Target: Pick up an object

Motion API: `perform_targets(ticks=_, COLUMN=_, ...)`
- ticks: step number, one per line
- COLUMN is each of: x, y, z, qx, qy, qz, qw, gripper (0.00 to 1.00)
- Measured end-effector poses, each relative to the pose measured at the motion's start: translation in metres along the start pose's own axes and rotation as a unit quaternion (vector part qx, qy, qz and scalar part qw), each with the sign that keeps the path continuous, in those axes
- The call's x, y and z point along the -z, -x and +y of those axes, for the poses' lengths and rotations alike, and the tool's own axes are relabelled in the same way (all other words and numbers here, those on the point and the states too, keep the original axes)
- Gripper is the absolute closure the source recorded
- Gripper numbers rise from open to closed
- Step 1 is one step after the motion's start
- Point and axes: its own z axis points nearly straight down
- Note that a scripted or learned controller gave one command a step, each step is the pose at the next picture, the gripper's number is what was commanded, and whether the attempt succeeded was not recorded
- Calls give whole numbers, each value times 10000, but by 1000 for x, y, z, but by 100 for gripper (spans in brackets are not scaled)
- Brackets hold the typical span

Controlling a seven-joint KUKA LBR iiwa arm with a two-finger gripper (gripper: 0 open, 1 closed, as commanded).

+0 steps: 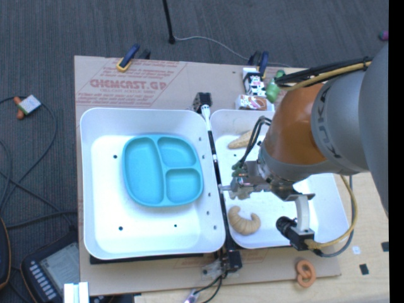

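The gripper (243, 185) hangs low inside the right bin (328, 191), close to its left wall. The big grey arm (353, 125) with its orange band (297, 128) comes in from the right and covers much of that bin. From this high view, I cannot tell if the gripper is open or closed, and I cannot tell if it holds or touches anything. Just below the gripper, a croissant (243, 220) lies on the white floor of the right bin. It is tan, curved like a little moon, and has bumpy ridges on it. It sits near the front left corner of the bin, apart from the gripper. A second pale piece of pastry (241, 141) lies near the back of the same bin, partly hidden by the arm. The left bin (101, 188) holds a blue plate (162, 170) with three parts. The plate lies flat in the middle of that bin. Both bins rest side by side on a brown surface (126, 87) with red letters printed on it. A small orange ring (306, 273) lies on the surface in front of the right bin.
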Motion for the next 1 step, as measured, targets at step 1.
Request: perform_targets(ticks=1, x=0, y=-7, z=0, qx=8, qy=1, qz=4, qw=10000, gripper=100)
